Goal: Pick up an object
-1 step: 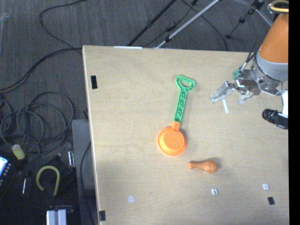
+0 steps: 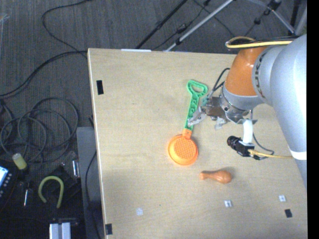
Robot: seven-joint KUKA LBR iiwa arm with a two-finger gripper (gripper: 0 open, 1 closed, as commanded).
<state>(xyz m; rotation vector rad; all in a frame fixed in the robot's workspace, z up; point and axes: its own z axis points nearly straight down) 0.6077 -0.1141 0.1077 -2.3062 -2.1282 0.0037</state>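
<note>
Only two things lie on the pale, wood-toned worktop [image 2: 139,133], both near frame centre: one strainer [image 2: 186,133] with a slim green plastic handle and a round orange mesh bowl, and one small, smooth, tan pear-shaped piece [image 2: 217,176] lower right of it. At centre right, the gripper [image 2: 199,114] meets the green handle, though whether the jaws pinch it I cannot tell.

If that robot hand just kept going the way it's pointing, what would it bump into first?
Probably the green handle of the orange strainer. The hand points leftward and down at it from the right and looks about level with it, though depth is hard to judge from above.
</note>
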